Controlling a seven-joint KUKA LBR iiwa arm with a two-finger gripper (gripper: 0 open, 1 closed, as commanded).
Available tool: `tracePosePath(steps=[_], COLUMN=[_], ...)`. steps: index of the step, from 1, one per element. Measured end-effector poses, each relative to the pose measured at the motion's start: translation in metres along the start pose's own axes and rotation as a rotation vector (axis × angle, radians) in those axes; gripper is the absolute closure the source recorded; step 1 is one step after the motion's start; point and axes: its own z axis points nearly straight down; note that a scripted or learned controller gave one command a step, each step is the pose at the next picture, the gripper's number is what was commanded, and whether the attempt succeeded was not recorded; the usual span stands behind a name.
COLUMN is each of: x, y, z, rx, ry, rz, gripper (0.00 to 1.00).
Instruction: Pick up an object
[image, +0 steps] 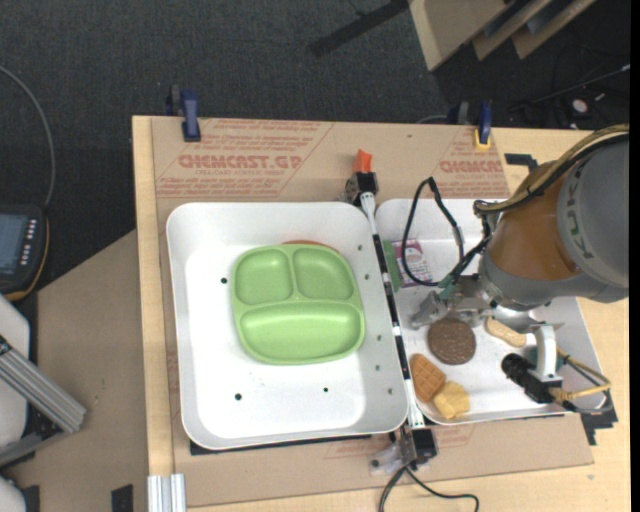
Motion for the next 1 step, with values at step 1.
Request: tracePosePath(steps=[1], x=[-0.0942], y=[0.0131], z=[-0.0006], rx=[-0.002], ry=[-0.005], rz=[0.008], gripper=[0.0])
